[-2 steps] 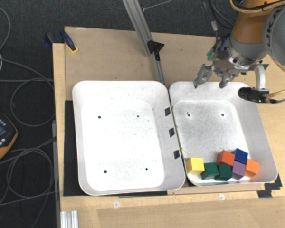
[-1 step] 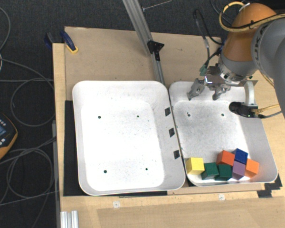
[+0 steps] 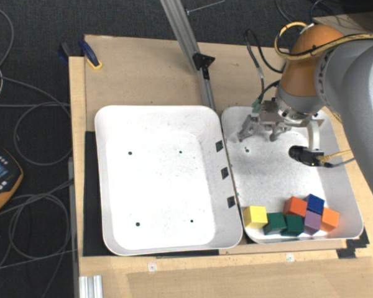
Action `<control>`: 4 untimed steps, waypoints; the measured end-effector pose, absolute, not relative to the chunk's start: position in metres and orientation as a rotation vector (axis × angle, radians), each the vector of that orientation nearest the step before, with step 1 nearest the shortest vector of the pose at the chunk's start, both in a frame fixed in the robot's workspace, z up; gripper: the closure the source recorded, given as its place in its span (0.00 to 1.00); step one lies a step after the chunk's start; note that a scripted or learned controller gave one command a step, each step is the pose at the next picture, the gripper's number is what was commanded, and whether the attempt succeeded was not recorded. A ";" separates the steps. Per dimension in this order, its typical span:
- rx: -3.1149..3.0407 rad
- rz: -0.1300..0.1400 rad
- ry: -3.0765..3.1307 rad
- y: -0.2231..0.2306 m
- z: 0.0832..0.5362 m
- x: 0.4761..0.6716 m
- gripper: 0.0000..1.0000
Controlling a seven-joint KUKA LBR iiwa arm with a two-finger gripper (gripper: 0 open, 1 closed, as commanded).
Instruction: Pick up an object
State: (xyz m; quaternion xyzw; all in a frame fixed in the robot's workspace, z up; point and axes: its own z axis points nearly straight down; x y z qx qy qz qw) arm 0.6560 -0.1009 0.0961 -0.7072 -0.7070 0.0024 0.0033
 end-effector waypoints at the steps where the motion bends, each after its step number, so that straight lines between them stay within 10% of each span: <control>1: -2.222 -0.003 -2.222 -0.101 0.112 0.659 1.00; 4: -2.223 -0.006 -2.226 -0.097 0.256 0.672 1.00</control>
